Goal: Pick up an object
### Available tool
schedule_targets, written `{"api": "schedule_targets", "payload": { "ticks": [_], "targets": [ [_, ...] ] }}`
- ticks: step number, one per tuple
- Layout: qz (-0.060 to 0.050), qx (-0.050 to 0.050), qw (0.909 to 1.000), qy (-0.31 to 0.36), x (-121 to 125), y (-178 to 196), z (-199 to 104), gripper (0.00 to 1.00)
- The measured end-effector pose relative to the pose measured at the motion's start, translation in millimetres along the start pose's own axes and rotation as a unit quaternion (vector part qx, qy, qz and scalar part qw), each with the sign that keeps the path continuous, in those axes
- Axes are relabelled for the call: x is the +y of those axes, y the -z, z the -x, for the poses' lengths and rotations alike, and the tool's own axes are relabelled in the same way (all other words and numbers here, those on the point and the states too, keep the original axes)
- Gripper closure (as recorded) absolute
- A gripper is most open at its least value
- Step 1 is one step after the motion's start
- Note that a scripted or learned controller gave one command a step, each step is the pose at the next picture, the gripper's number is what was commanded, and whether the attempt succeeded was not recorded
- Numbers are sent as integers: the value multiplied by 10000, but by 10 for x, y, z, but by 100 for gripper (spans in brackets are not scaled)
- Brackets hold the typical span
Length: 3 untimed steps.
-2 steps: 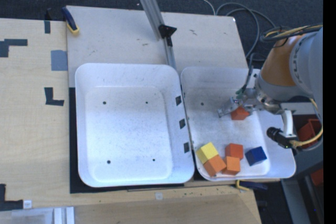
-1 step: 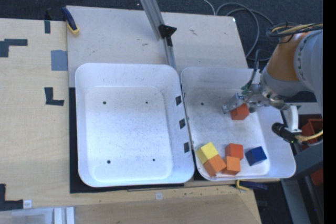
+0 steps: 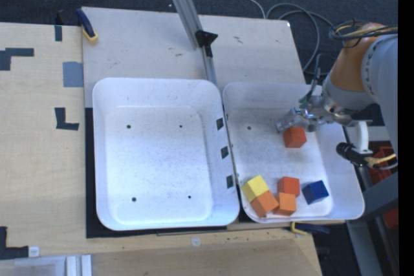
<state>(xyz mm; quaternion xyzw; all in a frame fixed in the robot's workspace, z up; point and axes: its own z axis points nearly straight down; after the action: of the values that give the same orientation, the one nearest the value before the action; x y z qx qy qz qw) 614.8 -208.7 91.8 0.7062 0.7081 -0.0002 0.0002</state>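
My gripper (image 3: pixel 296 121) hangs over the upper middle of the right bin (image 3: pixel 259 106), reaching in from the right. A red-orange block (image 3: pixel 295 137) lies directly below the gripper's tip, touching or nearly touching it. Whether the block is held or rests on the bin floor is unclear. Along the near edge of the same bin sit a yellow block (image 3: pixel 255 187), three orange blocks (image 3: pixel 264 203) (image 3: pixel 289 186) (image 3: pixel 286 203) and a blue block (image 3: pixel 315 191).
The left bin (image 3: pixel 155 152) stands beside the right one, their rims touching. A slanted metal rail (image 3: pixel 184 0) runs down from the top to the seam between the bins. Cables (image 3: pixel 304 16) lie behind the right bin.
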Motion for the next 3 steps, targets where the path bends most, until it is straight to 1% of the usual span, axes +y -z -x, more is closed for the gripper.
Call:
{"api": "schedule_targets", "payload": {
  "ticks": [1,2,3],
  "targets": [
    [-17,10,10000,10,-184,-1,-515,0],
    [-17,3,10000,3,-182,93,-493,100],
    [24,6,10000,12,-565,1512,-1142,100]
  ]
}}
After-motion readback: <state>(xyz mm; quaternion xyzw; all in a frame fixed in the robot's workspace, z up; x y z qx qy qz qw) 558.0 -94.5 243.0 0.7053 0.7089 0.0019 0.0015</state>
